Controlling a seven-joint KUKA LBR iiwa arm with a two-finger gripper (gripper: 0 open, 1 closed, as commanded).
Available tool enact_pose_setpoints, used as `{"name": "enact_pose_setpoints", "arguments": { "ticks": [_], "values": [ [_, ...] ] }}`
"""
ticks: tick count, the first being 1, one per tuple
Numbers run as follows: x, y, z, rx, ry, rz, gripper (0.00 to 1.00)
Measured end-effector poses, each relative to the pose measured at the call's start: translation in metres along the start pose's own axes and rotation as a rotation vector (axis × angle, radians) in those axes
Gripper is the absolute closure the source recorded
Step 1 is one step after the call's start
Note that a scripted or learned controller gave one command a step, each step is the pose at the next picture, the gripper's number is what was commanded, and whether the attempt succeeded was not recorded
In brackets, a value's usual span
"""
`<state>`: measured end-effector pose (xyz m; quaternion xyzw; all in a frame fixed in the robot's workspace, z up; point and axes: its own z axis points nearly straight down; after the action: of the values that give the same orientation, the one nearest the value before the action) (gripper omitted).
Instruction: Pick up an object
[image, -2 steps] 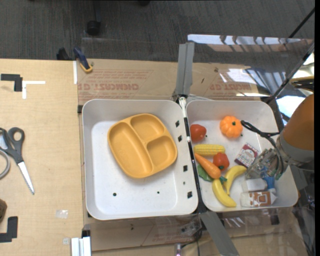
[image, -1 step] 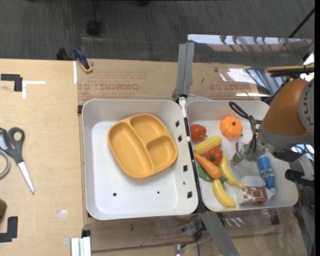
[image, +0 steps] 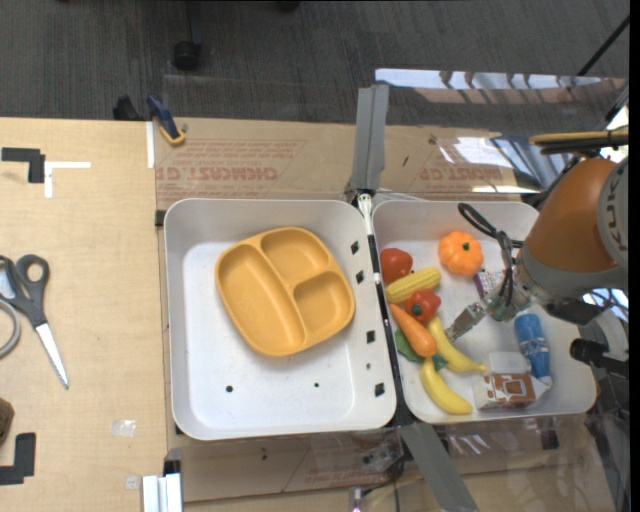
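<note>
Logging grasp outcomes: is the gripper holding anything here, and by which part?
Cannot be told: the gripper hangs low over the right white bin beside the yellow toy bananas, with no object visibly gripped.

1 fixed camera – overhead, slanted – 2 bins (image: 180, 330).

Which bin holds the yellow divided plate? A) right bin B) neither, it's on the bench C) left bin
C: the yellow divided plate lies flat in the left bin, while the toy food, such as the pumpkin and banana, sits in the right bin.
</note>
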<state>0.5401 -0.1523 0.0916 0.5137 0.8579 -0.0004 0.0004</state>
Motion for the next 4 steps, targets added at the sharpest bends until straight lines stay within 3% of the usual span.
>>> {"name": "enact_pose_setpoints", "arguments": {
  "ticks": [1,2,3,4],
  "values": [
    [-0.022,0.066,-0.001,-0.001,-0.001,0.252,0.0],
    [-0.048,0.109,-0.002,-0.001,-0.002,0.324,0.0],
    [-0.048,0.11,-0.012,-0.001,-0.005,0.318,1.0],
    [0.013,0.142,-0.165,0.001,-0.001,0.455,1.0]
  ]
}}
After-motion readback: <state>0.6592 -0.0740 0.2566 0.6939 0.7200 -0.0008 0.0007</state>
